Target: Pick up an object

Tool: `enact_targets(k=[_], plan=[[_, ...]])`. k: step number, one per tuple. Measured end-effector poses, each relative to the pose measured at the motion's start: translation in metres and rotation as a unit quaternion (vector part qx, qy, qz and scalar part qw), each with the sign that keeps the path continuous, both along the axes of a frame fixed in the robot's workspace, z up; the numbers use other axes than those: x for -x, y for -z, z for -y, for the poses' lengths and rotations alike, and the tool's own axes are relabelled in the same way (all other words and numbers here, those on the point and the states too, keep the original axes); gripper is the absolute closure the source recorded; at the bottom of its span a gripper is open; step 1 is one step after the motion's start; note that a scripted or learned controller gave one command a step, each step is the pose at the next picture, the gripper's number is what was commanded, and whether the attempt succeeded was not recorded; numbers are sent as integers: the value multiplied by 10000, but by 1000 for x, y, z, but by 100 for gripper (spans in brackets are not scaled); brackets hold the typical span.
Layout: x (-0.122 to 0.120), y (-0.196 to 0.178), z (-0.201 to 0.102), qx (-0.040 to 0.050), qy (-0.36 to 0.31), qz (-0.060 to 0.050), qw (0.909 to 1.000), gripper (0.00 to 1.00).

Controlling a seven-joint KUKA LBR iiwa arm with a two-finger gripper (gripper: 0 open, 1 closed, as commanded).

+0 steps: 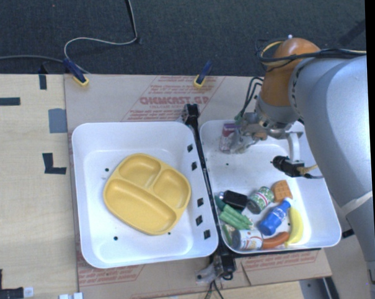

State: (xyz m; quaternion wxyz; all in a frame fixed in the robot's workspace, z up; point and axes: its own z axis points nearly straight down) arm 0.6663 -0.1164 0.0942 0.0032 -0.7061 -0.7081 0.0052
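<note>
The arm (309,103) is seen over the far end of the right bin (321,233), with the gripper (240,137) lowered near that bin's far left corner. Whether the jaws are released or clenched cannot be told from this slant. The left bin (89,181) is set well to the left of the jaws, and a yellow plate (149,192) lies in it. A small pale object (228,136) is seen just at the left of the jaws, but a hold on it is not shown, and its kind cannot be made out. The other candidates are heaped well nearer than the jaws, at the near end of the right bin: a banana (295,225), a blue bottle (274,217), green pods (235,218), a can (259,199) and a black block (235,199). All are judged to be light. The bottle and can are likely stiff, smooth and inclined to roll, so each is best taken across its middle. The banana is best gripped across its thickest part. The pale object, being alone, is judged the easiest to take, across its narrow width.
</note>
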Motion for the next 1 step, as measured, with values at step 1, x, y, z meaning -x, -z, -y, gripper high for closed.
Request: enact_targets(k=[1], plan=[[0, 0, 0, 1, -1, 0, 10000, 0]])
